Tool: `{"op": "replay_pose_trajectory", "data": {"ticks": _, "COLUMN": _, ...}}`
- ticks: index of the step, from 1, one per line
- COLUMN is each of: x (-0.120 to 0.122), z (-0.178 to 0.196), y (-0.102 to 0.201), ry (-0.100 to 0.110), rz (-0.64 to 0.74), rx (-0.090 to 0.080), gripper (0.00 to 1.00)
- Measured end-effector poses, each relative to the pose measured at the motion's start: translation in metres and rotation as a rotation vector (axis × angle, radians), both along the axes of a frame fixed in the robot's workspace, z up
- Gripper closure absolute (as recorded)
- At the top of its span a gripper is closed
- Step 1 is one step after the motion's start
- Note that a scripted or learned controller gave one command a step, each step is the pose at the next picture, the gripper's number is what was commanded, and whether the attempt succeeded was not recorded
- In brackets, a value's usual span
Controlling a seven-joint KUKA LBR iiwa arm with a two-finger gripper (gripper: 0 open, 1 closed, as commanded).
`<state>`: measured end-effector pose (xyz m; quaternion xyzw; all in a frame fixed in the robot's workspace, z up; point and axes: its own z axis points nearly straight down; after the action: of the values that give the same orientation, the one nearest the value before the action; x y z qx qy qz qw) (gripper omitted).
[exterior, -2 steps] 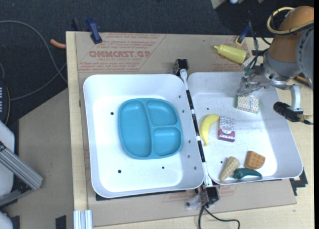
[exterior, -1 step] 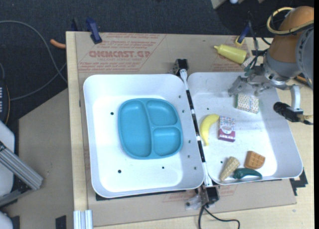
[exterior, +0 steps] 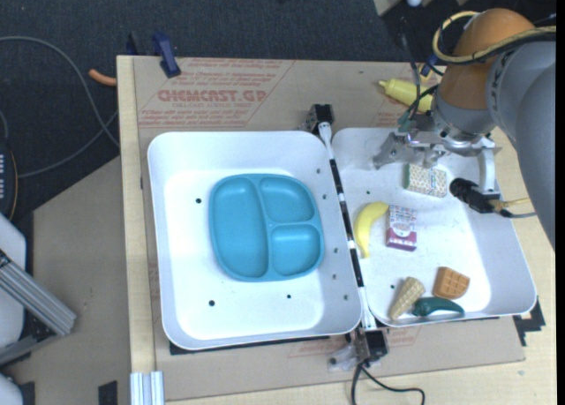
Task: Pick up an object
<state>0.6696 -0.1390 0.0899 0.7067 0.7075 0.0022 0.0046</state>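
Note:
My gripper (exterior: 412, 158) hangs over the back of the right bin (exterior: 508, 258), its two metal fingers spread apart with nothing between them. Just in front of it a small patterned white packet (exterior: 428, 182) lies on the bin floor. Further forward are a yellow banana (exterior: 368, 225) and a pink-and-white carton (exterior: 402, 228). Near the front rim lie a waffle piece (exterior: 451, 283), an ice-cream cone (exterior: 405, 296) and a teal-green item (exterior: 439, 308).
The left bin (exterior: 177, 174) holds a blue divided plate (exterior: 265, 225). A yellow bottle-like thing (exterior: 400, 90) lies on the bench behind the right bin. A blue clip (exterior: 165, 55) sits at the bench's back left. The grey arm (exterior: 521, 68) fills the upper right.

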Motion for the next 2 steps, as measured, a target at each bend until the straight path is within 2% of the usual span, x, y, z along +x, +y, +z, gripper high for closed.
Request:
{"op": "replay_pose_trajectory", "data": {"ticks": 1, "x": -0.034, "z": 0.0, "y": -0.034, "ry": -0.001, "rz": 0.0, "rx": 0.0, "gripper": 0.0}}
{"op": "replay_pose_trajectory", "data": {"ticks": 2, "x": -0.073, "z": -0.005, "y": -0.072, "ry": 0.01, "rz": -0.001, "rx": 0.004, "gripper": 0.0}}
